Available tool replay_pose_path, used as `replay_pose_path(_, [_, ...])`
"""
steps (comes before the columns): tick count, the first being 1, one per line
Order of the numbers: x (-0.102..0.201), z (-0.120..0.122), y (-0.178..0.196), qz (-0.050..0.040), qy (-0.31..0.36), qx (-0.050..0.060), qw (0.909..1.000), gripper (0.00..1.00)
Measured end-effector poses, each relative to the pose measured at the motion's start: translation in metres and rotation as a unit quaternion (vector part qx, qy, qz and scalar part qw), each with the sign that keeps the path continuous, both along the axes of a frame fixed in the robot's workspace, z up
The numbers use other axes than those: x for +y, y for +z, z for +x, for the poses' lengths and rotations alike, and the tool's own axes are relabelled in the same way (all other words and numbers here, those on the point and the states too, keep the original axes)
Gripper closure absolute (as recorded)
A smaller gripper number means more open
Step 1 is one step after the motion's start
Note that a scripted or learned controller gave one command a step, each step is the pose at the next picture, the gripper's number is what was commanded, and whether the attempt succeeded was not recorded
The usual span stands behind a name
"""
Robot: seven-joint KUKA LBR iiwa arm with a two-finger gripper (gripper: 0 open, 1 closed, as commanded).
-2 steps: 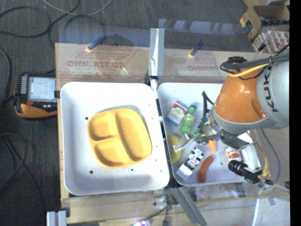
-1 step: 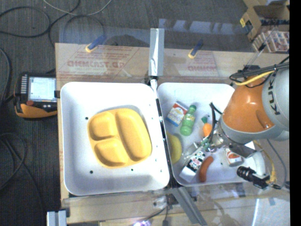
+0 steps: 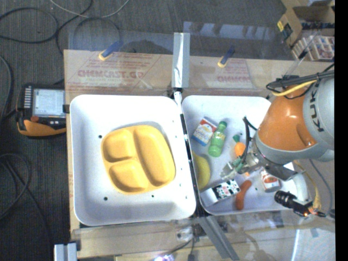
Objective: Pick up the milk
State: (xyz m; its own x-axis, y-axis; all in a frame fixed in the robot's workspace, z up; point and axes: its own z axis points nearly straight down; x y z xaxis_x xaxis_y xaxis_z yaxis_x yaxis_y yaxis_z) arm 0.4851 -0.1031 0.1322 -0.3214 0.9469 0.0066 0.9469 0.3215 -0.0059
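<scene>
White bins (image 3: 87, 118) on cardboard-topped bench (image 3: 125, 69) (dark carpet (image 3: 32, 48) around).

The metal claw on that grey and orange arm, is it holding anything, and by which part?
Nothing shows between the fingers of the gripper. It hangs over the right white bin, above the black-and-white milk carton, which lies on the bin floor.

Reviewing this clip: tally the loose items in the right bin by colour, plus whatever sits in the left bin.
Right bin:
Green: 1, bottle
Yellow: 1, banana
Black-and-white: 1, milk carton
Red/white/blue: 1, small carton
Orange-red: 2, sausage, small piece
Left bin:
Yellow: 1, divided tray
Total: 7, counting only what the arm leaves uncovered.
</scene>
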Motion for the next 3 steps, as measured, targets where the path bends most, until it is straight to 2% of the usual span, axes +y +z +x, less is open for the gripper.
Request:
replay_pose_path(1, [0.055,-0.001,0.049,-0.0018,-0.017,-0.002,0.9998,1.0])
replay_pose_path(2, [0.055,-0.001,0.049,-0.0017,-0.017,-0.002,0.9998,0.0])
replay_pose_path(3, [-0.006,0.003,-0.042,-0.0021,-0.108,-0.009,0.9941,0.0])
